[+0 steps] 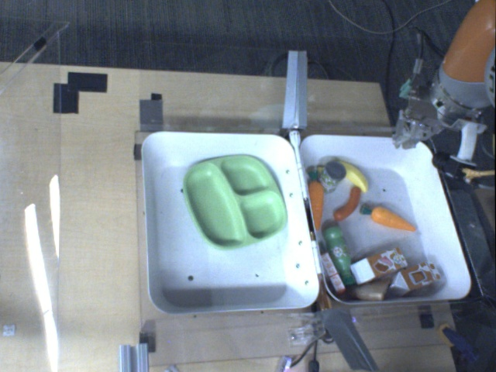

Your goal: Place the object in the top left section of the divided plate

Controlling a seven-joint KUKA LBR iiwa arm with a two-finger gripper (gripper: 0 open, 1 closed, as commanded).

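From the overhead camera, the gripper [408,130] hangs at the far right corner of the right bin [442,208], above its rim; whether it is spread or closed I cannot tell, and nothing can be seen clamped in it. The task names no particular object, so the pick is open. The green divided plate [235,200] sits in the left bin [163,277], well to the gripper's left and nearer the camera, with nothing lying in any of its sections.

The step in hand looks like choosing and reaching for an item. The best candidate, by my judgement, is the carrot [390,218], lying below the gripper with free floor around it. A straight descent across its thick end should give a clean grasp.

The banana [353,174] lies down and left of the gripper, touching a dark round item [333,173] and close to a reddish sausage-like piece [348,203], so it is more crowded. The green bottle [337,246] and cartons [395,268] pile at the near edge, likely to shift together. The divider [297,149] between the bins must be cleared on the carry.
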